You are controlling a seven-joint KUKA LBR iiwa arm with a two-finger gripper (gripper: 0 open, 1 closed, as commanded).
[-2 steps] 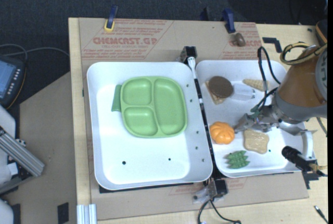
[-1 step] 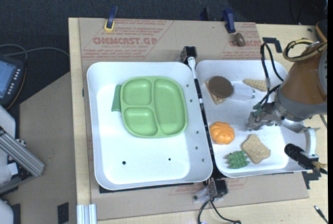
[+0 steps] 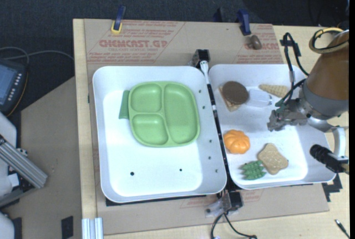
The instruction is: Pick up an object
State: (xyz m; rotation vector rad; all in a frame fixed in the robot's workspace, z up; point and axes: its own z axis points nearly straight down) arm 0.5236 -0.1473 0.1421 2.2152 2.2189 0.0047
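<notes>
The right bin (image 3: 310, 177) holds several toy foods: a brown round cookie-like piece (image 3: 234, 92), a tan cone-shaped piece (image 3: 274, 89), an orange pumpkin (image 3: 237, 142), a tan bread slice (image 3: 272, 158) and a green leafy piece (image 3: 253, 170). My gripper (image 3: 279, 122) hangs over the middle of this bin, right of the brown piece and above the bread slice. Nothing shows between its tips.
The left bin (image 3: 111, 138) holds a green divided plate (image 3: 164, 113). Clamps (image 3: 117, 20) sit at the bench's far edge. A black cable (image 3: 292, 57) runs along the right bin's far corner. The arm's orange band (image 3: 334, 66) covers the right rim.
</notes>
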